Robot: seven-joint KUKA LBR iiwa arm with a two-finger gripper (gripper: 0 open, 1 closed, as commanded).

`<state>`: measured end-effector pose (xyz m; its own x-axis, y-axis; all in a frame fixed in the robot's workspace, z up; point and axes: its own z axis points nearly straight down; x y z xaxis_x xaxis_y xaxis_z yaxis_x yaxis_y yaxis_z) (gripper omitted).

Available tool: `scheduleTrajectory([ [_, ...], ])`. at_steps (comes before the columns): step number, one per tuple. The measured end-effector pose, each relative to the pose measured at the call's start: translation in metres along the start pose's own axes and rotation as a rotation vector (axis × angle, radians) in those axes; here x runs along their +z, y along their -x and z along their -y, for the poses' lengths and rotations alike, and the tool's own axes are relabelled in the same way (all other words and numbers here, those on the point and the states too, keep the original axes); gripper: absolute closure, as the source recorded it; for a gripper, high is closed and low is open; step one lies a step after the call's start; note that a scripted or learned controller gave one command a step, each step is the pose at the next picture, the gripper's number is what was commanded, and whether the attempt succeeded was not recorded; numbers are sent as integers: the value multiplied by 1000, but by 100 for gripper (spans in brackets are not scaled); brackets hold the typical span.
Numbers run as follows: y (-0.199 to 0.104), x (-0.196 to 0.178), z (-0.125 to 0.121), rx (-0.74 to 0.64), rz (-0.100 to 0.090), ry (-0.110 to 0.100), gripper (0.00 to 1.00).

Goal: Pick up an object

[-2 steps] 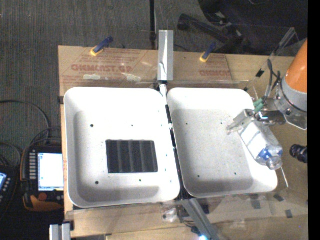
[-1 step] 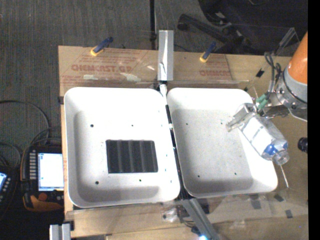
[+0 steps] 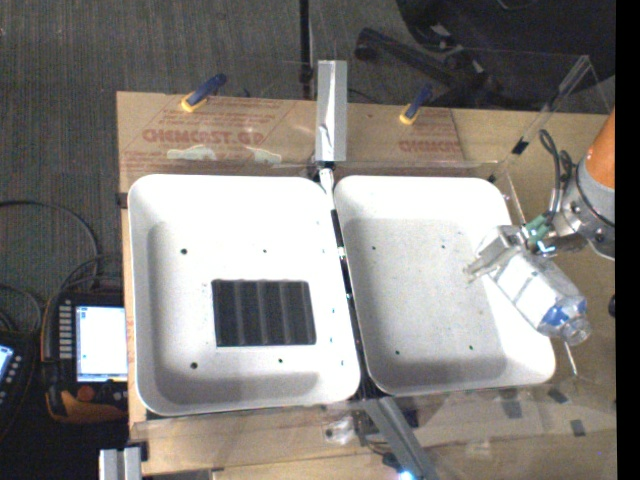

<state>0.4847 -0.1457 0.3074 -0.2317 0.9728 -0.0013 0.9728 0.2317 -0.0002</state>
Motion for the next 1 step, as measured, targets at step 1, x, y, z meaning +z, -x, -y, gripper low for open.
scheduleTrajectory([
  [1, -61, 124, -13, -180, -4, -2, 0],
])
